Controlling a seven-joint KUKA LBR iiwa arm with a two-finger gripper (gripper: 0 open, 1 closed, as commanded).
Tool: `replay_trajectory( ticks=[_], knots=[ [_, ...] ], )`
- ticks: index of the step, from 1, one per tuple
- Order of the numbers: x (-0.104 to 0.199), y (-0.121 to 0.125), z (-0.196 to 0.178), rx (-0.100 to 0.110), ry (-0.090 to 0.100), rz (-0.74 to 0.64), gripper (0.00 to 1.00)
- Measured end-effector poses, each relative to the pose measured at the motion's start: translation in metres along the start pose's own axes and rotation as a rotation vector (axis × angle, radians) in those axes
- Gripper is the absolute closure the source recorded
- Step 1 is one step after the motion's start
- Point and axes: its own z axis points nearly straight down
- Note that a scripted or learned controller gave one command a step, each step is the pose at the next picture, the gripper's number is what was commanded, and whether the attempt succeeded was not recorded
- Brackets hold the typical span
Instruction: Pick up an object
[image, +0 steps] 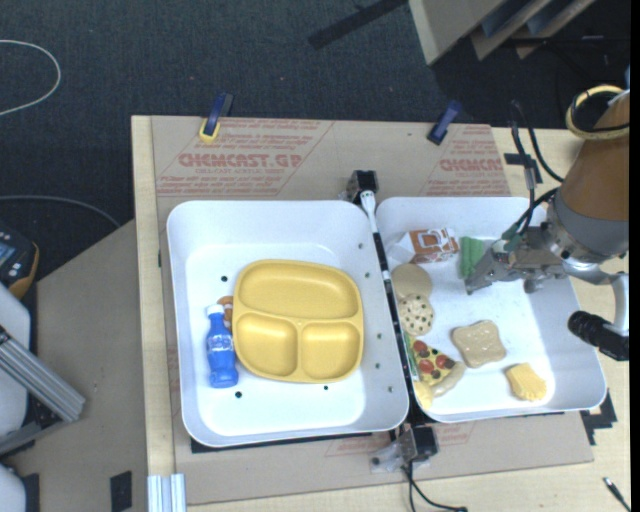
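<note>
Camera view: gripper (478, 280) beside green packet (470, 256), right bin; finger state unclear.

The floor (120, 60) around the bench was dark carpet, kind of bluish-grey, with a thin pale cable (40, 50) looping across the top left corner. The bench top (150, 300) was a light wooden board, with a sheet of brown cardboard (300, 150) printed in red "CHEMCAST" lettering along its far side. Two clamps held that far edge, a yellow-tipped one (213, 118) on the left and a blue one (444, 124) further right. Some beige furniture or boxes (500, 25) sat at the top right, with a dark bar (350, 25) slanting out from it. At the lower left stood a silver aluminium rail (35, 375). Lighting was even, with soft shadows.
</note>
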Motion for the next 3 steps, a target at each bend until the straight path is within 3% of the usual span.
replay_trajectory(
  ticks=[1,3],
  knots=[
    [0.000,0.003,-0.008,-0.015,-0.002,-0.003,0.00],
    [-0.004,0.007,0.097,-0.011,-0.001,-0.002,0.00]
  ],
)
